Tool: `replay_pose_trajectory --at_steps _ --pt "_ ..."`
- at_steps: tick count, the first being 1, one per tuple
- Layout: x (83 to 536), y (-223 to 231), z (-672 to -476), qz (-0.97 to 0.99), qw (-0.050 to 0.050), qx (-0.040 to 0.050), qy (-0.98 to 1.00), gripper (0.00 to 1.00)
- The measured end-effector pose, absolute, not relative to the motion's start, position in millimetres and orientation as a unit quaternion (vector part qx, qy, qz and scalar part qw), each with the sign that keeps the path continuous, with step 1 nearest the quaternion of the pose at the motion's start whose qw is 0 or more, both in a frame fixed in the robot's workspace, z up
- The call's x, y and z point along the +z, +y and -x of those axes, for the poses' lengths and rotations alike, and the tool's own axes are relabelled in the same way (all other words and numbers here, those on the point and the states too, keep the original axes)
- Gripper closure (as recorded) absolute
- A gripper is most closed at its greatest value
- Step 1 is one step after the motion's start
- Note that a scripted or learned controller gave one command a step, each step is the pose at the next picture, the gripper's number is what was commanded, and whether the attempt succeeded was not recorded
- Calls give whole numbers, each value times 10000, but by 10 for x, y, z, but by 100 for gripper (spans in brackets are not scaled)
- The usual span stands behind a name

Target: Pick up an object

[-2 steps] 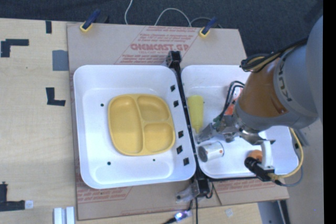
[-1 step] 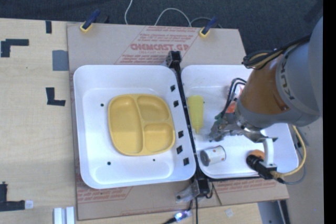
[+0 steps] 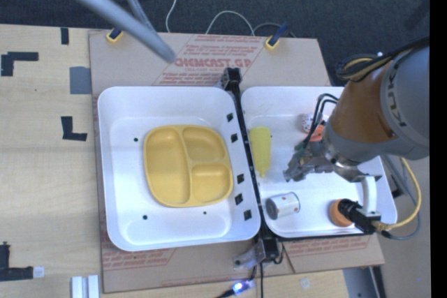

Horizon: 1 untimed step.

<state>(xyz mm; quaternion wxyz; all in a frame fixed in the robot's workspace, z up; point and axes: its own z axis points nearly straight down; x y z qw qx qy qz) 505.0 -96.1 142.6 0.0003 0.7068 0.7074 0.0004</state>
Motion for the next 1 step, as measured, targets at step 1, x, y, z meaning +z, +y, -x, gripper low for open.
replay_pose_trajectory --at_steps 1 --pt "1954 -952 -4956 -7067 12 9 7075 100"
